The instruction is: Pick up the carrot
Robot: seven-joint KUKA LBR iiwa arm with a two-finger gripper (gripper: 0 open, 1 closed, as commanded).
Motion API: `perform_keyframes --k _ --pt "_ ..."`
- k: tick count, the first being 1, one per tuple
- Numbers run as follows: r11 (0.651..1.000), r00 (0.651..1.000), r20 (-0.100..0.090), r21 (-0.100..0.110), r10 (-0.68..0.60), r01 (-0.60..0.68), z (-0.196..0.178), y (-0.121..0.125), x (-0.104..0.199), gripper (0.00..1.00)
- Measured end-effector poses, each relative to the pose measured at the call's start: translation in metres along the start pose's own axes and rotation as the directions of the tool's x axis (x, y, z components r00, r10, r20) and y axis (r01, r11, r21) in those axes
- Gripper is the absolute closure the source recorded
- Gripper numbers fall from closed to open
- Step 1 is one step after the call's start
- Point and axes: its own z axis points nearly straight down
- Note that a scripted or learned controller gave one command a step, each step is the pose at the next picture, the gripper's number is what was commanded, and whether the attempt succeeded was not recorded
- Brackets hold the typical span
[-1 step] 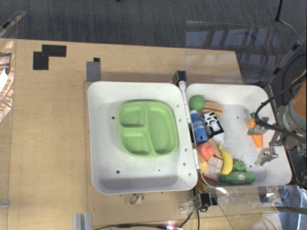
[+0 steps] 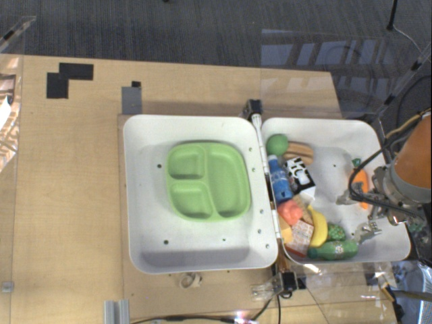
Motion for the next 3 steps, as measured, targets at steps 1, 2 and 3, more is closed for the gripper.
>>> perform_keyframes --k 1,2,3 --pt "0.998 0.998 0.012 0.006 0.060 -0.060 0.0111 0.0004 0.0029 0.00" --pt "0.998 0.998 0.012 0.006 0.060 -0.060 0.0111 0.0004 0.0029 0.00" --pt "0.966 0.966 0.013 0.005 0.259 -0.259 0.0111 -0.0005 0.0036 0.00"
